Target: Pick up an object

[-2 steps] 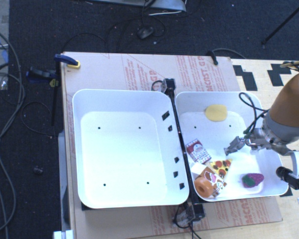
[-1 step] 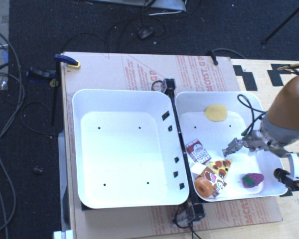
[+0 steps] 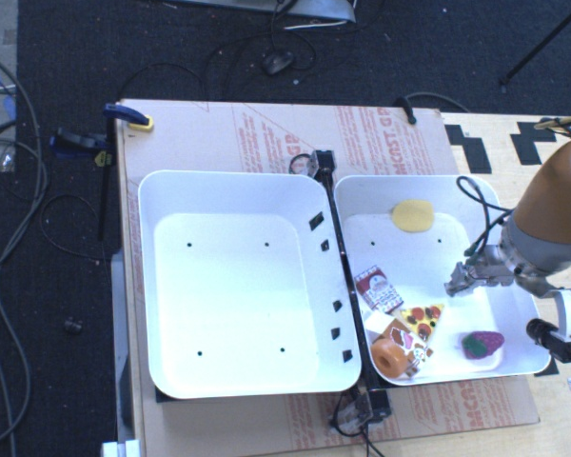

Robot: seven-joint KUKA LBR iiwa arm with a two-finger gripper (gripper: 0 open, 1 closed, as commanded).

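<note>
Metal tool [image 3: 460,285] above glossy bin [image 3: 362,193], round yellow disc [image 3: 413,216]

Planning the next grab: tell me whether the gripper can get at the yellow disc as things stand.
Probably yes. The yellow disc lies alone at the right bin's far end, nothing on it, and the gripper hovers in that bin.

My arm [image 3: 552,208] comes in from the right, its orange band bulking large at the right edge with the grey wrist just below it. From there I slant down and to the left, and my hand [image 3: 460,284] hangs at the end, pointing left and slightly toward the near side. It is small and dark from up here, with a black cable looping above the wrist.
</note>
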